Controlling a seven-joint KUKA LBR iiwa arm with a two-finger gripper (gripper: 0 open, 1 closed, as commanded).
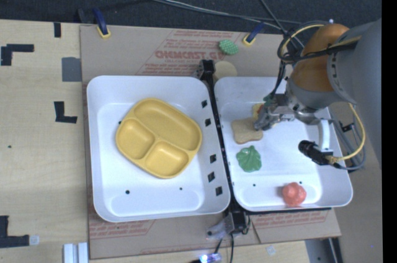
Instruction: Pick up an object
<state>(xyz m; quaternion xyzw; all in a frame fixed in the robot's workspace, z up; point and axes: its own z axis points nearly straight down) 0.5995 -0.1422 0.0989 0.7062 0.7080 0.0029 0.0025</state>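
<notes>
Three-section yellow plastic tray (159, 137); flat tan slab (246, 131).

From a single fixed camera above the bench, we look down at a slant on both white bins, the left bin (102, 150) and the right bin (335, 190), with the arm (347, 63) entering from the right.

The grey arm (347, 69) reaches in from the right, its hand (263, 119) lowered, wrist bent leftward.
</notes>
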